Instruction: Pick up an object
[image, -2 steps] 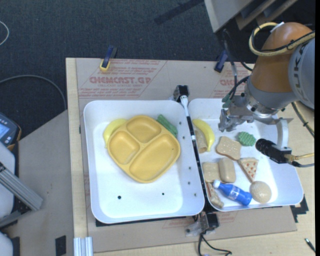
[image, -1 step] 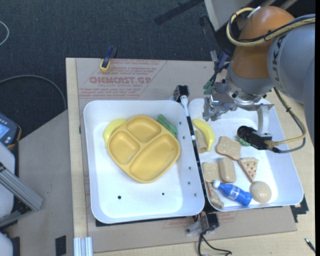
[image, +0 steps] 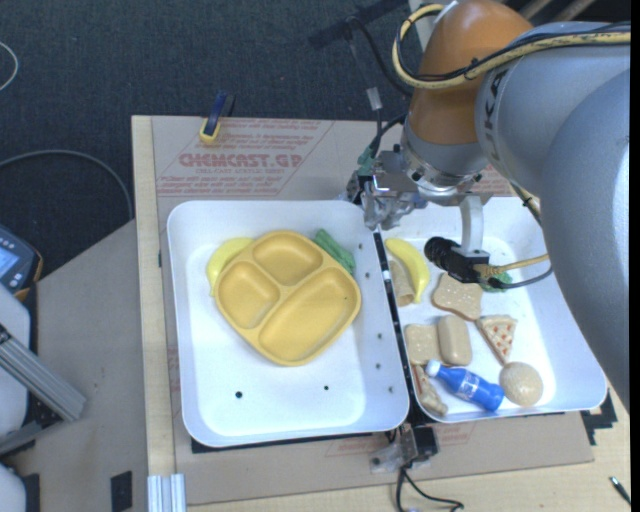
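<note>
Gripper (image: 383, 207) above the divider between the two bins; whether its fingers are released or clenched cannot be told. Just beside it, a banana (image: 410, 262) in the right bin (image: 572, 372). Farther away, a yellow divided plate (image: 287, 294) in the left bin (image: 195, 340).

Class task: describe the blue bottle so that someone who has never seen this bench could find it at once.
Find the right bin, crowded with toy food. Look along its near edge, where the blue bottle lies on its side between a bread slice and a round tan bun. It is the bin's one blue item, white-capped.
</note>
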